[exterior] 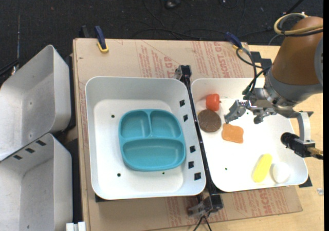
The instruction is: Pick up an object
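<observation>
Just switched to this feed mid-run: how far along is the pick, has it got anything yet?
Nothing looks picked yet. The gripper hangs open over the right bin with nothing between its fingers. The red piece, brown disc, orange piece, yellow piece and white piece all lie in the bin. Left: descend, close on one, lift.

two bins sit side by side mid-frame. the left bin holds a divided tray at its centre. in the right bin, a round disc lies at the left edge, a tomato-like piece above it, a wedge just to its right, and a long piece beside an egg-like piece at lower right.
</observation>
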`<state>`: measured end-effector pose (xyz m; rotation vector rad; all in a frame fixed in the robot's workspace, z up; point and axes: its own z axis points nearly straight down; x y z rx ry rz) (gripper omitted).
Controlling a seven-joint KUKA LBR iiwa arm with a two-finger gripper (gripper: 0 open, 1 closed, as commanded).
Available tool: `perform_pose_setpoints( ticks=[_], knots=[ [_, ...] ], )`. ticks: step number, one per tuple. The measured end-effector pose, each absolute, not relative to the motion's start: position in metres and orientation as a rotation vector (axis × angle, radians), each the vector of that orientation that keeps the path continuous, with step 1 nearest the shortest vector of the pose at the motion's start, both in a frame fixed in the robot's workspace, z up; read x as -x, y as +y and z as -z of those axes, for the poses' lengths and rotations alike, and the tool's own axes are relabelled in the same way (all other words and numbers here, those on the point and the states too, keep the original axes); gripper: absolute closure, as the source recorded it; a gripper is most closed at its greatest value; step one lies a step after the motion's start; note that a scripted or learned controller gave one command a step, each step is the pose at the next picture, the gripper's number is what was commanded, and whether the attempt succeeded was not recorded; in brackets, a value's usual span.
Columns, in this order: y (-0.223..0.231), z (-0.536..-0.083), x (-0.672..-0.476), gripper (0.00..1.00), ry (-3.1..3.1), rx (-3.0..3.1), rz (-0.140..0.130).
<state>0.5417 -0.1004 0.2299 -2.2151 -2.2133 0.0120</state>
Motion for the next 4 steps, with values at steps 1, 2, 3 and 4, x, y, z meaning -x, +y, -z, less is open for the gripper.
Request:
perform_pose_setpoints(
  ticks=[1,2,3,4],
  knots=[
    [-0.1,-0.236,-0.544,0.0,-2.222,2.219,-0.001],
    [-0.097,-0.186,-0.553,0.0,-2.219,2.22,-0.004],
    [-0.097,-0.13,-0.542,0.0,-2.215,2.22,-0.006],
    [-0.097,-0.091,-0.542,0.0,-2.22,2.223,-0.001]
  ],
)
